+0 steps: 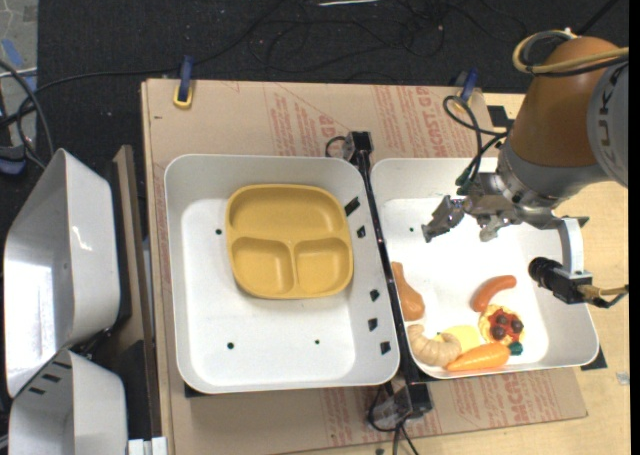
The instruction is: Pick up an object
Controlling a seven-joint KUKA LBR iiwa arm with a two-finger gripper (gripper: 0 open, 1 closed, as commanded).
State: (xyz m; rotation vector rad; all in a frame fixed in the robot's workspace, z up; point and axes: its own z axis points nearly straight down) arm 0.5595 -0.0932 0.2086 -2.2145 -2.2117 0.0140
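Observation:
My gripper (464, 227) hangs over the upper part of the right bin (420, 183), its two dark fingers (437, 224) spread open with nothing between them. Below it lie toy foods: an orange sausage-shaped piece (407, 291) by the bin's left wall, a red sausage (493, 291), a round tart with berries (503, 324), a carrot (479, 357), a yellow block (459, 335) and a beige knobbly piece (434, 347). All sit apart from the gripper, toward the bin's near edge.
The left bin (200, 333) holds a yellow divided plate (290, 240). A black divider strip (377, 243) runs between the bins. A black fitting on a white bracket (555, 276) sits at the right bin's right rim. White containers (55, 253) stand off the bench's left.

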